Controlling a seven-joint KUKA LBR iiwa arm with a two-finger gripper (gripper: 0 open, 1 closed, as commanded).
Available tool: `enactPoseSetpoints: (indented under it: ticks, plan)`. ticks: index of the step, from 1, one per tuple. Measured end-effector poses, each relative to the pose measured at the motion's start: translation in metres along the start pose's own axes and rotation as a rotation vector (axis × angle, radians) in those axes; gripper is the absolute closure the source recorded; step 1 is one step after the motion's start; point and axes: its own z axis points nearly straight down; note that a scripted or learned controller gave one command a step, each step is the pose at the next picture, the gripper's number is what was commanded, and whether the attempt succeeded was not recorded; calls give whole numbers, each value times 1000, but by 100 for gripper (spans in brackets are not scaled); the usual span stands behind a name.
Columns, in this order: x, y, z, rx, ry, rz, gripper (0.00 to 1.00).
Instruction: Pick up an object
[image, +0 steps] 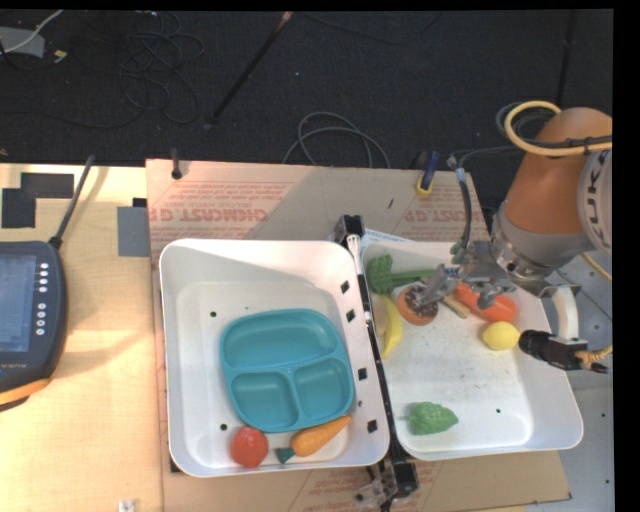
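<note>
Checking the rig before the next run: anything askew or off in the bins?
The left bin sits skewed, its right rim overlapping the right bin. The teal tray inside is tilted too. Nothing looks spilled or broken.

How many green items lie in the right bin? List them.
2 in view: a green leafy piece near the front, another green vegetable at the back left corner. The gripper may hide more.

In the right bin (560, 425) lie a yellow lemon (501, 336), a green leafy lump (432, 418), a yellow banana (392, 328), a green vegetable (385, 273), and a round red-brown piece (417, 304) under the end effector (447, 287).
</note>
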Motion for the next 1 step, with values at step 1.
enactPoseSetpoints:
  ticks: [1]
  plan:
    - [-22, 10, 97, -9, -1, 1, 0]
